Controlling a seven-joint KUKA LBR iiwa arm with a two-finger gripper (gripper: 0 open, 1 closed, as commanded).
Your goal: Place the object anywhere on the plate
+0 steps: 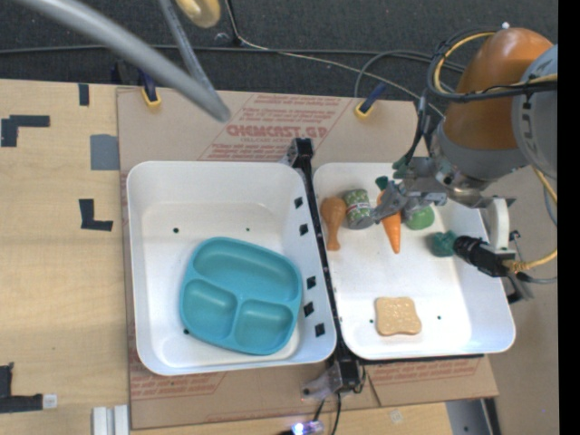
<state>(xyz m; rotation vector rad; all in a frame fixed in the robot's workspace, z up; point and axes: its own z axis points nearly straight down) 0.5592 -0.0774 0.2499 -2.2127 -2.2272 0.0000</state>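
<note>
Carrot (392, 231) lies in your right bin (471, 329), tilted, its top end just under the pincer (399, 198), though you cannot tell whether the fingers are released or clenched on it. Count one blue three-part plate (240, 295) in the left bin (149, 243), and in the right bin one carrot, one toast slice (398, 316), one drumstick (333, 219), one green can (356, 207) and two green pieces. Both bins sit on a cardboard sheet (272, 125) over your wooden bench (54, 270).

Black divider (313, 234) between the bins
</note>
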